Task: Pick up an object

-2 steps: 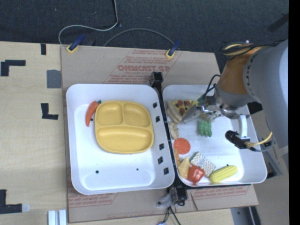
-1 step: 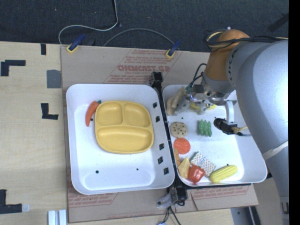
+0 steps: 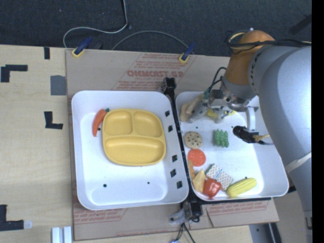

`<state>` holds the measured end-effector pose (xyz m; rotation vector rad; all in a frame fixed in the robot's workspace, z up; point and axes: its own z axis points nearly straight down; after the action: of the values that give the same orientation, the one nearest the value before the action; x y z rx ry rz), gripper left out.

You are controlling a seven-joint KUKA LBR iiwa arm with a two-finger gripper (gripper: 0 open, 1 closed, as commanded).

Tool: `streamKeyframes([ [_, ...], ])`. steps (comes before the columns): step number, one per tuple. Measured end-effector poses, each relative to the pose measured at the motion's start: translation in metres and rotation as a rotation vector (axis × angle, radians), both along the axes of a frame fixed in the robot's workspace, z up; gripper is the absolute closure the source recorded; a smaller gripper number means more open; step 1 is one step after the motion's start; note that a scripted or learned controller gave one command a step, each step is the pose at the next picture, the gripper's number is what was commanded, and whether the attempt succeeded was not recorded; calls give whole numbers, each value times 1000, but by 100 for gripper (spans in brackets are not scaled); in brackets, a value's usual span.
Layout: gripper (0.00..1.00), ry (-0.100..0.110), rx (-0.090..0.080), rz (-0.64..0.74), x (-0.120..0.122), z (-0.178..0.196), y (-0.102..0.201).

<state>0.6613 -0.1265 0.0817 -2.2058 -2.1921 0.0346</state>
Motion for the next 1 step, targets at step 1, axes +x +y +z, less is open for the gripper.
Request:
streamKeyframes([
  [1, 0, -1, -3, 2, 0, 0, 1],
])
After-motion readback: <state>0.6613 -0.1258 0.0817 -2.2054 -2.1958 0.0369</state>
